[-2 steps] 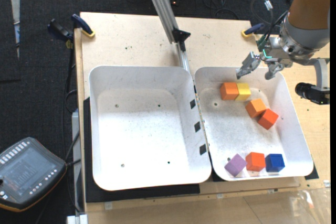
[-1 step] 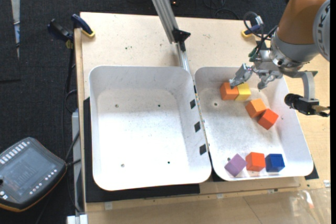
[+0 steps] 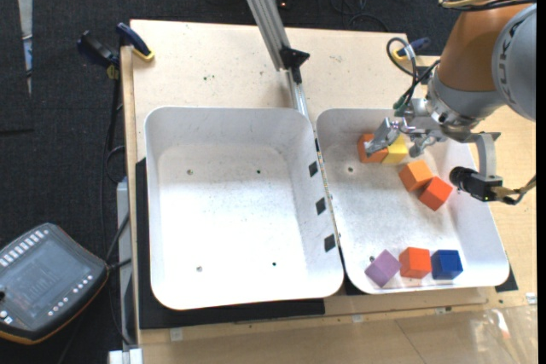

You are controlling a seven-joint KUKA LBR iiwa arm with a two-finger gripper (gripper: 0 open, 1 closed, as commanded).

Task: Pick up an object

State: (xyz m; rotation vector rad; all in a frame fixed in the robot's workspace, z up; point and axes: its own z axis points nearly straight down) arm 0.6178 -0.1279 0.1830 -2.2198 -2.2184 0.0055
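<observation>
From the camera view above the bench, two shallow white bins sit side by side on a pale wooden board. The left bin (image 3: 226, 209) shows a bare, speckled floor. The right bin (image 3: 375, 217) holds all the blocks.

The grey arm (image 3: 486, 55), with its orange band, reaches in from the right and ends over the upper part of the right bin. Its gripper (image 3: 394, 138) hangs low at a small cluster there: a yellow block (image 3: 396, 152) with an orange block (image 3: 370, 150) touching its left side. The metal fingers sit at or just above these two blocks, but whether they are spread or closed, or clasp either block, I cannot tell; the wrist hides the contact.

Just below and to the right of that cluster lie two more orange blocks, one (image 3: 415, 175) near the yellow one and another (image 3: 435, 193) touching its lower right corner, both turned at an angle.

Along the bin's near edge three blocks stand in a row, touching or nearly so: a purple block (image 3: 383, 268) on the left, an orange one (image 3: 415, 262) in the middle, and a blue block (image 3: 446, 263) on the right.

A slanted aluminium rail (image 3: 260, 0) runs from the top of the view down to the gap between the bins. A handheld control pendant (image 3: 43, 281) rests on the dark floor at lower left, and a blue and yellow clamp (image 3: 132, 41) grips the board's upper left corner.
</observation>
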